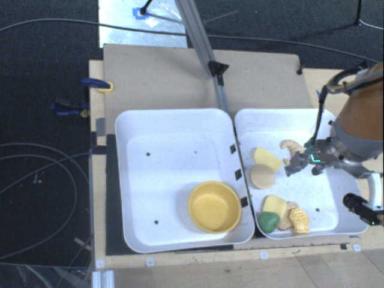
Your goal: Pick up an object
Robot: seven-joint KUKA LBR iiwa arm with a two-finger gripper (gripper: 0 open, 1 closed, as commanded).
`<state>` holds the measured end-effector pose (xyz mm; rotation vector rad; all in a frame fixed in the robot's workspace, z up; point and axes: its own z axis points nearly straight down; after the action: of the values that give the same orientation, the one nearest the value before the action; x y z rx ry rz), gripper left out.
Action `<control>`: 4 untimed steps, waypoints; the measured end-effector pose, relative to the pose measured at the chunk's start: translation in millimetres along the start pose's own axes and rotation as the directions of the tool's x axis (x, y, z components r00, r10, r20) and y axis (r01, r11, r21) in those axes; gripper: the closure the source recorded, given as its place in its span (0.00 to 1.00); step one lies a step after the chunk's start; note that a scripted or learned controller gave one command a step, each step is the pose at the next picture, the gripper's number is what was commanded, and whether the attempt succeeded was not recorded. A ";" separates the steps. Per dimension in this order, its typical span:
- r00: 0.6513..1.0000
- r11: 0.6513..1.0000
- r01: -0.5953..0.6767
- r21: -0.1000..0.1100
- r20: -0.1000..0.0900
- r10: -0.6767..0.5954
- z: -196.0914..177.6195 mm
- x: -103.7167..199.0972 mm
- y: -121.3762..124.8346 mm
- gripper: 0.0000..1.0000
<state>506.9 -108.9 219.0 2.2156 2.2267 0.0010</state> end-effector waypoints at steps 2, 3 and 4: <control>1.000 1.000 -0.003 0.005 -0.001 0.003 61.9 2.8 -2.2 0.00; 1.000 1.000 -0.004 0.005 -0.002 0.004 115.7 13.7 -3.6 0.00; 1.000 1.000 -0.005 0.002 -0.001 0.005 129.1 13.9 -3.3 0.00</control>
<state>503.6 -95.0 89.9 2.2226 2.2220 -0.0004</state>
